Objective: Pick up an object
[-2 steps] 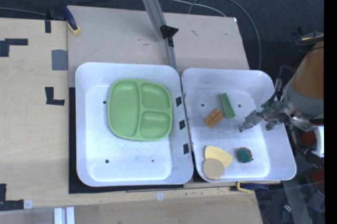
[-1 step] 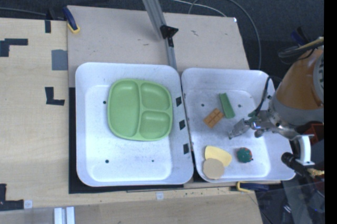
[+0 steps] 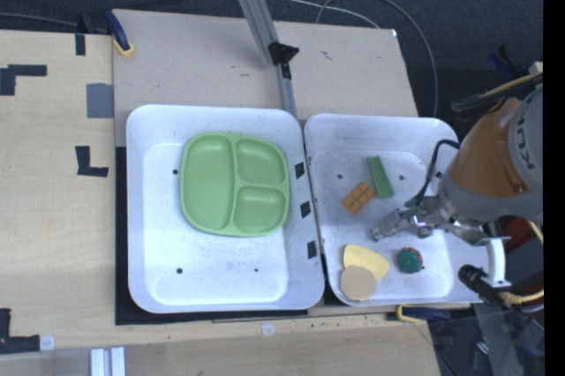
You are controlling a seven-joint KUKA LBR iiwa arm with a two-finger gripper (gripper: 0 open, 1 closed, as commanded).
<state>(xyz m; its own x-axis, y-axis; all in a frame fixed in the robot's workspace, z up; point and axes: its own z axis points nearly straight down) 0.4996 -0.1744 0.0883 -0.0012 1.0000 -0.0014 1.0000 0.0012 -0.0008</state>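
Clearly the pincer [image 3: 381, 230], its state impossible to tell, hung at the frame's lower right; it needed centring over the yellow piece [image 3: 365, 260] before descending.

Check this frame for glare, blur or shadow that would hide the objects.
Camera view: even, soft lighting, no hard glare on the bins; overall slightly soft focus; the gripper is small and blurred, finger state unreadable; plate and green block read clearly.

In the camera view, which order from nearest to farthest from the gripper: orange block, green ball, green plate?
From the gripper:
1. Green ball, just below-right, right bin.
2. Orange block, above-left, same bin; nearly as close.
3. Green plate, left bin.
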